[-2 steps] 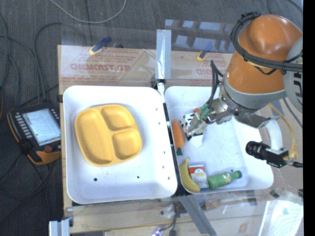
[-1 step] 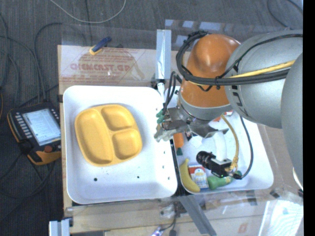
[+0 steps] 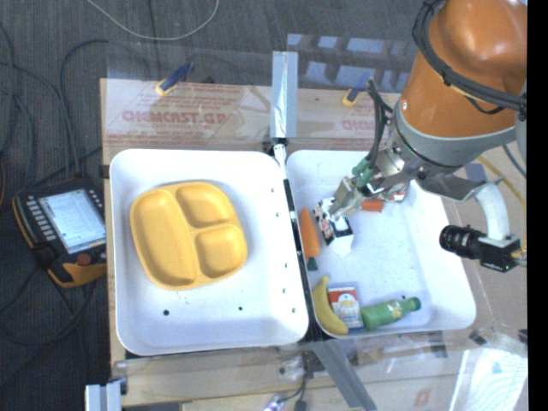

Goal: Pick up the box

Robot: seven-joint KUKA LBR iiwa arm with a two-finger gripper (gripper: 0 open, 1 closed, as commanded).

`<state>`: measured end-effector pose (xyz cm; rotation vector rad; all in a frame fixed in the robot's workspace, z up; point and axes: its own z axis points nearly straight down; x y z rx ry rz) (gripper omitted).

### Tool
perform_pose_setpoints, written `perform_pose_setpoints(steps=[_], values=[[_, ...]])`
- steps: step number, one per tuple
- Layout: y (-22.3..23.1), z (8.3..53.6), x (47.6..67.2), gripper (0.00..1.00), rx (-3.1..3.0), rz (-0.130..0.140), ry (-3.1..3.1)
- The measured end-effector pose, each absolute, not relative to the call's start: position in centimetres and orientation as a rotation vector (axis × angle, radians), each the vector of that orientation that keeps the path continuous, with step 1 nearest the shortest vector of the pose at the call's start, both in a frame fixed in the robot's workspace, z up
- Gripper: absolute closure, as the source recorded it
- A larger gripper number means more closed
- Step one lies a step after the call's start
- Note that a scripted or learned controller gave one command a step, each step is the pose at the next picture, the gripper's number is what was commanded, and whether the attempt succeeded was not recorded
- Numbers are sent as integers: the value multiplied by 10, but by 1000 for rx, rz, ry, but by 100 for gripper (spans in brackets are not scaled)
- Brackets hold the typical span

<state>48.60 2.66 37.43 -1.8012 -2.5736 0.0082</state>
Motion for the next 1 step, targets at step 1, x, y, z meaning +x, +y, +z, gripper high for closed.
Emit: perform_pose_setpoints(steps=[1], values=[[47, 229, 508, 100, -1907, 10, -2489]])
